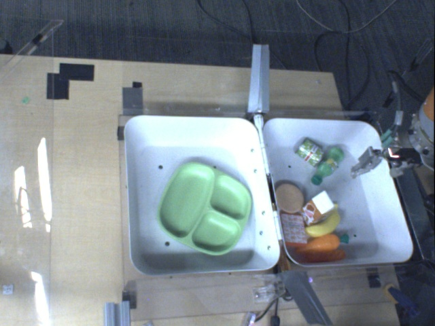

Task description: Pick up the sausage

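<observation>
Bench [75, 202]: pale wood-grain top, filling the left and centre of the frame, dark floor beyond its upper edge. Directly on it: two shallow white bins, touching side by side. Left bin [139, 182] at centre; right bin [380, 223] at centre right. Black L-shaped marking [66, 79] at upper left. Grey metal post [259, 80] at upper centre, rising from the seam between the bins. Small grey bracket [132, 98] above the left bin's upper-left corner.

Two white bins sit side by side, the left bin [136, 202] bearing one green divided plate [205, 208] and the right bin [380, 216] one can [310, 151], one green bottle [327, 166], one banana [323, 224], one carrot [319, 244] and one red sausage [319, 255].
</observation>
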Controlling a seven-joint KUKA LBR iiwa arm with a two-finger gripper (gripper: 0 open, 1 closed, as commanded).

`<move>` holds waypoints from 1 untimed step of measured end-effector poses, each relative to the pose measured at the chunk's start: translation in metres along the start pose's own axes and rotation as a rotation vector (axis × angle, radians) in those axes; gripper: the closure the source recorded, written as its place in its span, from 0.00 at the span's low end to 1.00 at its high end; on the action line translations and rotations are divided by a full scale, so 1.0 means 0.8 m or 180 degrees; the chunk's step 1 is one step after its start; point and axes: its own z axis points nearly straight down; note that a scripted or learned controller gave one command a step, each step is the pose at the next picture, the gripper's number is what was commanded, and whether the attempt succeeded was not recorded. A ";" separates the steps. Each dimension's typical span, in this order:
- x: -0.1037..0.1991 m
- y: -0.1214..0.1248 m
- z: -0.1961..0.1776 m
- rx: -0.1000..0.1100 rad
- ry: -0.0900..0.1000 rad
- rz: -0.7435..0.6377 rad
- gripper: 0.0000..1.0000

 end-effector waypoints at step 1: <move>0.072 -0.048 0.098 -0.0013 0.0003 0.0527 0.00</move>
